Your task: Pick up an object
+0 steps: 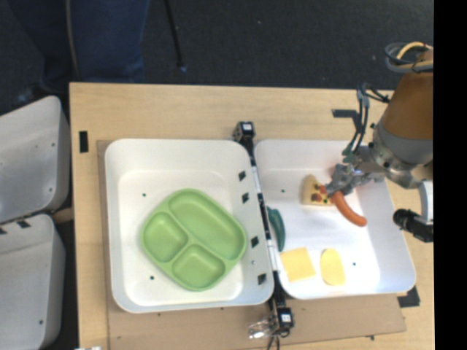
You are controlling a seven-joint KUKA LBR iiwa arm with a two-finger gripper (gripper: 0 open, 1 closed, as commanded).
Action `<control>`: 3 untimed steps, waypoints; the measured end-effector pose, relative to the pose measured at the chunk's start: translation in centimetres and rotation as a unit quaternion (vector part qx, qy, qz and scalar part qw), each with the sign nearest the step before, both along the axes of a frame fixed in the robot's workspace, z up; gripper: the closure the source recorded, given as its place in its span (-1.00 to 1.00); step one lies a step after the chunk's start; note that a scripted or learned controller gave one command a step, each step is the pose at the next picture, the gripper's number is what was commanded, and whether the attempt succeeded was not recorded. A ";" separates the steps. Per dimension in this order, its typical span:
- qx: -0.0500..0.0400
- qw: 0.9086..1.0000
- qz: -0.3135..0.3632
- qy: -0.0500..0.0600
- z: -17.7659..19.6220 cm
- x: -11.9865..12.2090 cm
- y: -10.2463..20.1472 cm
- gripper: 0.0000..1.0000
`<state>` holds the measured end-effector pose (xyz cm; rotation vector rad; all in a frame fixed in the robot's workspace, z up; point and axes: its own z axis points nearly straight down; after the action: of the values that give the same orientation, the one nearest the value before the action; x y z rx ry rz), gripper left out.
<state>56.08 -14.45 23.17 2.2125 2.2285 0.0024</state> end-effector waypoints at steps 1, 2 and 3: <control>0.000 1.000 -0.001 0.001 -0.8 1.3 5.3 1.00; 0.001 1.000 0.000 0.000 0.5 2.0 10.7 1.00; 0.001 1.000 0.000 0.000 0.7 3.5 15.1 1.00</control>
<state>59.60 0.67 23.86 2.2133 2.2287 0.0035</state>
